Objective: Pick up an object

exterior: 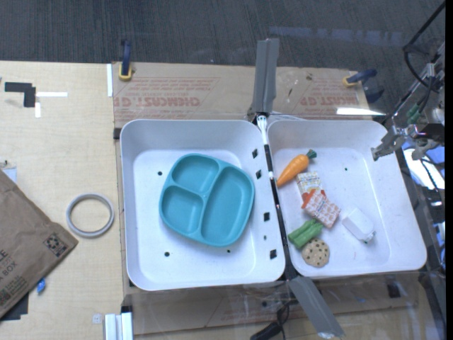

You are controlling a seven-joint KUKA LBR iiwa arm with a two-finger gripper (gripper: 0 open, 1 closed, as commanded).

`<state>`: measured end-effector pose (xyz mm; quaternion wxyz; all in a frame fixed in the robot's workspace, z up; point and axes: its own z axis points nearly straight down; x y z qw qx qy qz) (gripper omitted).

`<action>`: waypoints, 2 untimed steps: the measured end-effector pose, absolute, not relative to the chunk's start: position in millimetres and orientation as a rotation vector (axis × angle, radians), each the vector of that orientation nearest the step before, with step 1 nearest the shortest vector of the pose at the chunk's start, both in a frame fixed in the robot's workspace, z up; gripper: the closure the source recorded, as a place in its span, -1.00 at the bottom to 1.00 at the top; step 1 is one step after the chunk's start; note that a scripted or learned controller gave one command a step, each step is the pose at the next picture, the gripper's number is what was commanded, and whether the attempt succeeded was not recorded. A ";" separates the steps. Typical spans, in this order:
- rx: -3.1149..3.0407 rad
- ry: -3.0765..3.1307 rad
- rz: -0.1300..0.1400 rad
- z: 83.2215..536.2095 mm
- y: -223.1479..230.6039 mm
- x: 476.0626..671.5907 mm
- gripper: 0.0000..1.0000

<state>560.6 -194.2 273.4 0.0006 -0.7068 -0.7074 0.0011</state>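
Note:
The right bin point(396, 257) holds several small items. An orange toy carrot point(294, 167) lies near its back left, with a small white packet point(308, 183) and a red and white packet point(322, 207) just in front of it. Nearer the front are a green toy vegetable point(305, 232), a round cookie point(316, 253) and a white block point(358, 225). In the left bin point(131, 190) a teal divided plate point(207, 199) lies flat in the middle.
A tape ring point(90, 214) and a brown cardboard box point(25, 250) lie on the bench left of the bins. Cables and a metal bracket point(414, 129) crowd the right bin's back right corner. A grey bar point(265, 83) stands behind the seam between the bins.

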 end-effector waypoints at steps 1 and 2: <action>-2.138 -2.300 0.003 231.5 -178.7 517.2 -1.00; -2.139 -2.298 0.005 239.6 -179.3 517.7 1.00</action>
